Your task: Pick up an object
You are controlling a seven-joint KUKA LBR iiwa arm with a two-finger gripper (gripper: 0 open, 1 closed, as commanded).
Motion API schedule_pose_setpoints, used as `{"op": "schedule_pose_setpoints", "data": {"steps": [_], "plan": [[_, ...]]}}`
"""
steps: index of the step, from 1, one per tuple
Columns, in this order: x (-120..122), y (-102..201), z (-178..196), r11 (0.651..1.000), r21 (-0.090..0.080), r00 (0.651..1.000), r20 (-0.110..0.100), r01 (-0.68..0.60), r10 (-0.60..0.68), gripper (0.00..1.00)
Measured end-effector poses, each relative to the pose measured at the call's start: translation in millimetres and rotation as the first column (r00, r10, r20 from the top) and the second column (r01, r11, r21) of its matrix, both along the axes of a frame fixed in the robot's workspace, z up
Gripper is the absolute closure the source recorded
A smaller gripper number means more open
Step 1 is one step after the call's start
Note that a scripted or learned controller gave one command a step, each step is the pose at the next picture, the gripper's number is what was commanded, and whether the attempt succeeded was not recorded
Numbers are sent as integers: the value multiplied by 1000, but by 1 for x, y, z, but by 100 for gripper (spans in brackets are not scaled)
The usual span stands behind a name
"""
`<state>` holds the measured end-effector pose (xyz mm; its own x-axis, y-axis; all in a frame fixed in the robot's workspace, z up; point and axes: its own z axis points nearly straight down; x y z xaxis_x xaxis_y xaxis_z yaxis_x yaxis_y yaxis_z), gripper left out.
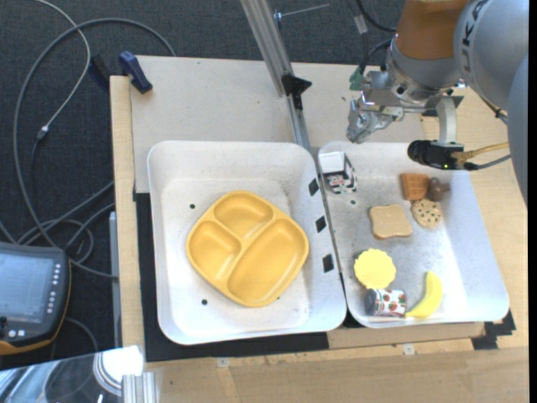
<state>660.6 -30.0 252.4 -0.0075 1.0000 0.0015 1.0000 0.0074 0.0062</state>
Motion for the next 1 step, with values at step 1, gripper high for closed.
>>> {"op": "schedule_pose_setpoints", "data": {"steps": [1], "plan": [[-61,-3,-1,1000,0,1000,-13,10,-10,100]]}}
